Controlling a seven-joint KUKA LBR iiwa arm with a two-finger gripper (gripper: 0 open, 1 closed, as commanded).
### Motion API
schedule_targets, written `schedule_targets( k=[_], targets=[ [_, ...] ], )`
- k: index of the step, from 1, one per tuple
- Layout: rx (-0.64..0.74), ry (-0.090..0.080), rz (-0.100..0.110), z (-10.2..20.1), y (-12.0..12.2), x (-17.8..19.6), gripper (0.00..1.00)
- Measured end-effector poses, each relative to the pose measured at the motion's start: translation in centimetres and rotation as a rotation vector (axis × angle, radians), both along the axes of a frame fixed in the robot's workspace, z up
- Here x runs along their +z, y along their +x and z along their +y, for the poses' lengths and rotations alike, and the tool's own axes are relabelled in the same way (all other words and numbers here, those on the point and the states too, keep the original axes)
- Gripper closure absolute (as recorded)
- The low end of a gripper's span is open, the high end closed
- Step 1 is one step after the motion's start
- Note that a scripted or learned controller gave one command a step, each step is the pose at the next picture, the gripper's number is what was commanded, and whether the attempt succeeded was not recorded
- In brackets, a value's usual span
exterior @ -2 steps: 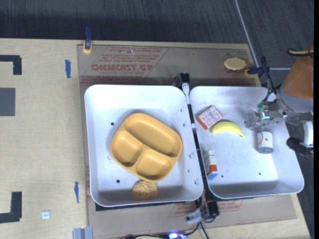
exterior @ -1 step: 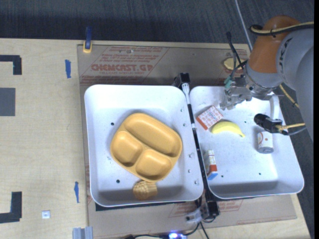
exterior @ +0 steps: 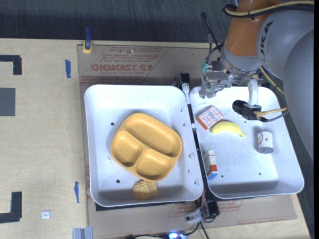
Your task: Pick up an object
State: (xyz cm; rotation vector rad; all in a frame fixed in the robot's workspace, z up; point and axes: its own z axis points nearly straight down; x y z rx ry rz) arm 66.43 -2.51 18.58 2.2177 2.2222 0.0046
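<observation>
Two shallow white plastic bins sat side by side on a pale wooden bench, seen from above at a slant. The left bin (exterior: pixel 94 133) held a large yellow plastic tray with three rounded compartments (exterior: pixel 145 145), lying at a tilt near the middle. Just below it, touching the tray's lower edge, lay a small tan ridged object (exterior: pixel 144 189) whose kind could not be told.

The right bin (exterior: pixel 279 183) held several small things. A small red-and-white printed packet (exterior: pixel 209 117) lay near its upper left, with a yellow plastic banana (exterior: pixel 227 128) just beside it to the lower right. A white cylinder with a red mark (exterior: pixel 265 140) lay further right, apart from the banana. A narrow white tube with red and blue ends (exterior: pixel 212 164) lay along the bin's left wall.

The grey arm with its orange band (exterior: pixel 249 24) reached in from the right. Its metal two-finger gripper (exterior: pixel 213 86) hung over the right bin's upper left corner, above the packet. Whether it was spread or closed could not be told; nothing showed between its tips.
</observation>
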Motion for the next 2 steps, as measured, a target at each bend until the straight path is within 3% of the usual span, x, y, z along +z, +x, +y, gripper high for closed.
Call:
schedule_targets(
  k=[1, 2],
  targets=[
    [0.000, 0.001, 0.000, 11.0, 0.3, 2.9, 1.00],
    [-0.001, 0.000, 0.005, 12.5, -8.1, 4.6, 1.00]
  ],
)
